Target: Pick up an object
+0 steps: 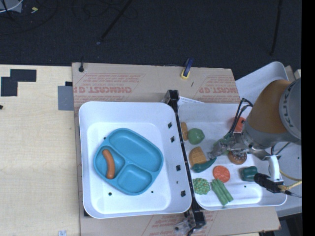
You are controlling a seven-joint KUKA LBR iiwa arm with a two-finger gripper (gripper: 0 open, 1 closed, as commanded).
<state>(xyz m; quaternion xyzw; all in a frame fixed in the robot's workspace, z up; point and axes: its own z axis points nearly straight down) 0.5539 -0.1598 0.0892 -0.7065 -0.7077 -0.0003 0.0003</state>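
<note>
The left bin (129,116) sits in the lower middle of the frame and holds a blue divided plate (129,160), tilted so its corners point roughly up-left and down-right. In the plate's left compartment lies an orange sausage (109,163), its long axis running nearly up and down the frame, the top end leaning slightly left. The right bin (209,116) touches the left one along a shared black-clipped edge and carries a scatter of toy food: a green round fruit (196,135) near its upper left, a tan bread piece (198,155) just below that, a dark green pepper (203,165) lying slanted from lower left to upper right, a red tomato slice (221,173), a green broccoli floret (201,185), a bundle of green beans (222,191) angled from upper left to lower right, a brown ring-shaped piece (237,157) and a dark green chunk (248,172) toward the right side. The gripper (221,148) hangs low over the middle of the right bin, just above the pepper's upper end and beside the brown ring; I cannot tell how far it is open or whether it has hold of anything.
</note>
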